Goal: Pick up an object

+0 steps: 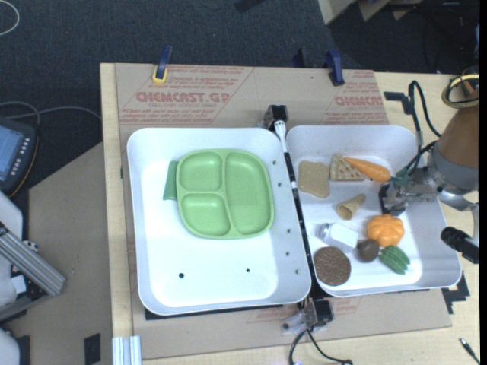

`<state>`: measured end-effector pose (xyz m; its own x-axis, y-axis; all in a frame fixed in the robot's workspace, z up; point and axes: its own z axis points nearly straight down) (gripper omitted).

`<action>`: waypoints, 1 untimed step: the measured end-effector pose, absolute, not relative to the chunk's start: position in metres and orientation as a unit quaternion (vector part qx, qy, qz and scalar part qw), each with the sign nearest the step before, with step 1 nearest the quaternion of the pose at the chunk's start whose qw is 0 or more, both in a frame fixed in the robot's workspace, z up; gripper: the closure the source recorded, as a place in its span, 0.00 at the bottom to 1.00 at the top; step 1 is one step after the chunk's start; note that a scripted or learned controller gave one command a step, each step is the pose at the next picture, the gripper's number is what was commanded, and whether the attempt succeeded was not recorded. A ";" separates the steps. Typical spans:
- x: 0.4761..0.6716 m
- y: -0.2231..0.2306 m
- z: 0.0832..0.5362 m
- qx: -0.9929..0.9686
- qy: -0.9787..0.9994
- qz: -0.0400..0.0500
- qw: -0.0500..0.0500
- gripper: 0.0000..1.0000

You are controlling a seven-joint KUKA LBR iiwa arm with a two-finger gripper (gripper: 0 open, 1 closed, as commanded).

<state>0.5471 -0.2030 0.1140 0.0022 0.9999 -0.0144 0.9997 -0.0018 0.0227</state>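
Brown cardboard (pixel 228 90) printed with red lettering lies under the two bins, pinned at the top of the frame by a yellow clamp (pixel 160 73) and a blue clamp (pixel 333 68), and we see dark floor beyond it. A black clip (pixel 276 116) sits at the top of the seam where the bins meet, and cables (pixel 415 112) loop at the upper right near the arm (pixel 463 154). The left bin (pixel 152 226) holds a green tray (pixel 225 193) with three compartments, a darker green edge showing at its left side. The right bin (pixel 430 257) is crowded: a tan slice (pixel 313 179) toward its upper left, a cracker (pixel 345 169) touching a carrot (pixel 370 169) along the top, a cone (pixel 351 205) near the middle, a white tube (pixel 336 234) below it, a brown disc (pixel 332 265) at the lower left, and an orange fruit (pixel 385 230) just above a small dark ball (pixel 367 250) and a green piece (pixel 395 259). The gripper (pixel 396 192) hangs at the right of this bin, just right of the cone and just above the orange fruit, with the carrot close at its upper left. We cannot tell how the claw stands, and nothing visibly sits in it.
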 end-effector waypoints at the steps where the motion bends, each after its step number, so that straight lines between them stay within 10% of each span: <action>1: 0.545 -0.196 0.160 0.707 0.707 0.001 0.002 1.00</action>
<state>0.5450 -0.1964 0.1599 -0.0009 1.0000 -0.0015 1.0000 0.0009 0.0036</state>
